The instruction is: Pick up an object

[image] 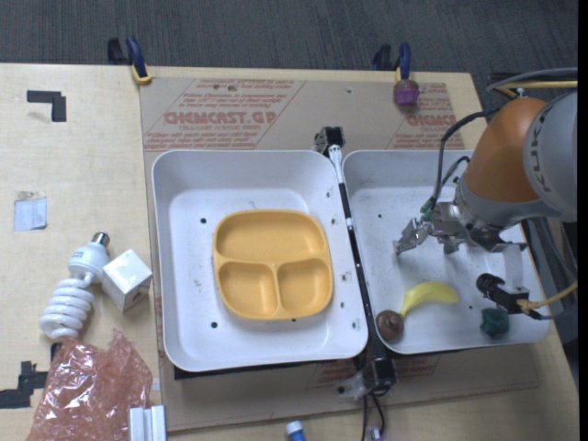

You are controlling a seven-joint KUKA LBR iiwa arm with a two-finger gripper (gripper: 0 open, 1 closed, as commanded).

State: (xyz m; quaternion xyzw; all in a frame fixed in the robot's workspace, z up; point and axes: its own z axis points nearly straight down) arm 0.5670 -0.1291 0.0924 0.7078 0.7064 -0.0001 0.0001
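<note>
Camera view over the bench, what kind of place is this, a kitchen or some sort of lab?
Most likely a robotics lab bench, not a kitchen: a robot arm reaches over two white bins, which sit on a clamped board, and toy items such as a banana lie about.

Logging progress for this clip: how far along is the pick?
Nothing looks picked yet. The claw hangs over the right bin with nothing visible between its fingers. The banana, brown ball and green object lie on the bin floor. Grasping and lifting remain.
</note>
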